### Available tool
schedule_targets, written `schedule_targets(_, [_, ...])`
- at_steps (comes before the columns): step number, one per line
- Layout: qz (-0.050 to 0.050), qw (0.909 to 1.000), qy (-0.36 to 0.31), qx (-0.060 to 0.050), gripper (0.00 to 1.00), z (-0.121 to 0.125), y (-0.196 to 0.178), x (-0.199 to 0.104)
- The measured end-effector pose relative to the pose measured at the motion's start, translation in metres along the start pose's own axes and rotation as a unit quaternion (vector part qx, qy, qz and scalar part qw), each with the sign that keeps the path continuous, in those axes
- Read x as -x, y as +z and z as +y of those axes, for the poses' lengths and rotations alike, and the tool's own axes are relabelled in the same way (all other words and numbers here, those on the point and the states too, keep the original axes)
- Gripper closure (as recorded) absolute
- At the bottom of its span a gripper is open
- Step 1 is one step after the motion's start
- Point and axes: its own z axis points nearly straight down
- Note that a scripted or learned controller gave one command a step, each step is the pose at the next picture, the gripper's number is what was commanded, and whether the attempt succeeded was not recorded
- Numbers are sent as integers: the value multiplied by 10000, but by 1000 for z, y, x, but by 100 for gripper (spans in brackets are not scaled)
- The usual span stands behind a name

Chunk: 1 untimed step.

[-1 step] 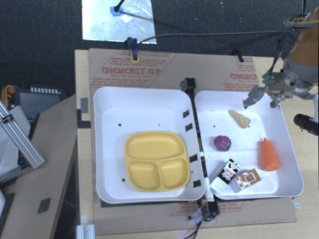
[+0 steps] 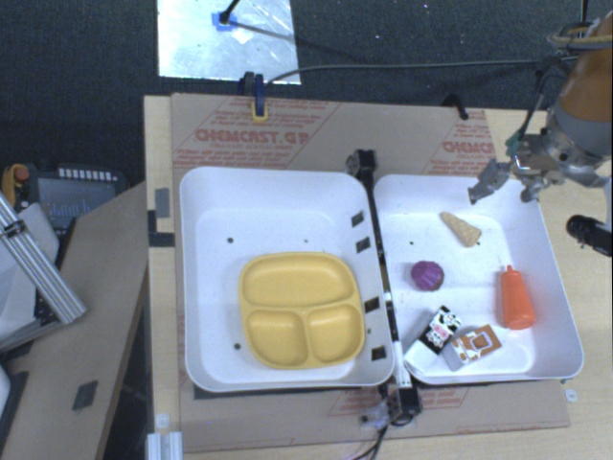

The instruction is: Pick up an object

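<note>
Here, fingers (image 2: 506, 186) spread and empty above the right bin (image 2: 556, 286), tan cone (image 2: 462, 228) just below-left

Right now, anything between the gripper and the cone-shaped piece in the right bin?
Nothing visible. The gripper hovers open over the right bin's upper edge; the tan cone lies just down-left, with bare bin floor around it.
</note>
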Motion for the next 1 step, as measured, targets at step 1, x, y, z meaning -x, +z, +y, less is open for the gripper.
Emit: schedule_targets(1, [1, 10000, 8, -13, 0, 6, 45, 4])
